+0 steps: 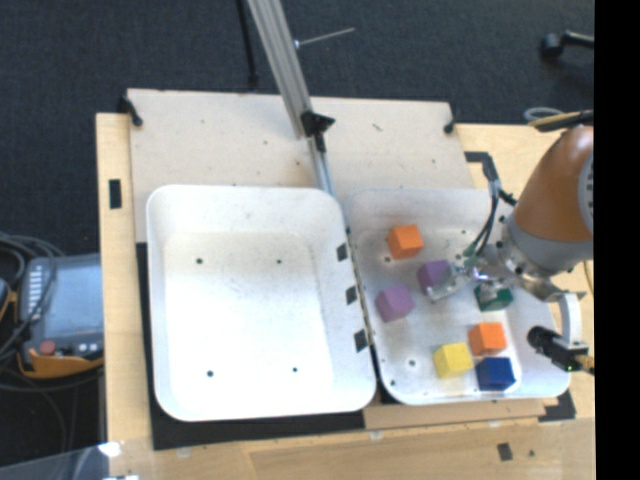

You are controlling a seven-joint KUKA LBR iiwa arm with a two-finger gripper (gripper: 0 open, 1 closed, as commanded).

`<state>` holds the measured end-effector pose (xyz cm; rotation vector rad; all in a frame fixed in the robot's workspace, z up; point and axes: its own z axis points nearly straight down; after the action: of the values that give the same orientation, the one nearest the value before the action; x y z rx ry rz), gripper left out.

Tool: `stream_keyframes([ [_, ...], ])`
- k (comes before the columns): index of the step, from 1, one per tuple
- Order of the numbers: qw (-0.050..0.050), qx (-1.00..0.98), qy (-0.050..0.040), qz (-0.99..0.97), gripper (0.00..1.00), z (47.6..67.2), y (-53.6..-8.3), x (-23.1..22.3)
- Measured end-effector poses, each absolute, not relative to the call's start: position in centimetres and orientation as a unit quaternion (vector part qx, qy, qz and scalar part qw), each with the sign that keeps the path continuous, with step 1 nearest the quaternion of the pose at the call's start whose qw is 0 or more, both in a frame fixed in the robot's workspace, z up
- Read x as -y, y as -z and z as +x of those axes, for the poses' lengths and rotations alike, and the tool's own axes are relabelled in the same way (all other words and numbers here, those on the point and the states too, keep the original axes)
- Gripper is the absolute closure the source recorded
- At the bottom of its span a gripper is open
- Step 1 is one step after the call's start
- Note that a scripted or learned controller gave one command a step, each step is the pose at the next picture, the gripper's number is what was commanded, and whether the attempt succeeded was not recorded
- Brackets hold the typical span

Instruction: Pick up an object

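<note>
Because all the blocks sit loose in the right bin [400, 388], we read the arm's low reach there as lining up a grab. Our gripper [462, 278] hangs just right of the darker purple block [434, 274], seemingly touching it; the paler purple block [394, 303] lies left. Whether the fingers are open or holding anything, we cannot tell.

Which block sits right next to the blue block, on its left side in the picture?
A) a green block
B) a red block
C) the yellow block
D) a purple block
C: in the right bin, the yellow block lies just left of the blue block, near the bin's front edge, while the two purple blocks lie farther back.
</note>
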<state>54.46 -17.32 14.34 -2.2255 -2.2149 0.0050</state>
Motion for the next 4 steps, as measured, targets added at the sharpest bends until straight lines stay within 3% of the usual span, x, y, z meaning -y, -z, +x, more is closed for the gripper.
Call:
stream_keyframes([
  [1, -0.002, 0.706, 0.0002, -0.708, 0.00, 54.6, -9.8, 17.5],
  [2, -0.004, 0.703, 0.0020, -0.711, 1.00, 54.7, -11.0, 17.6],
  [4, -0.004, 0.708, 0.0020, -0.706, 1.00, 54.7, -23.5, 18.0],
])
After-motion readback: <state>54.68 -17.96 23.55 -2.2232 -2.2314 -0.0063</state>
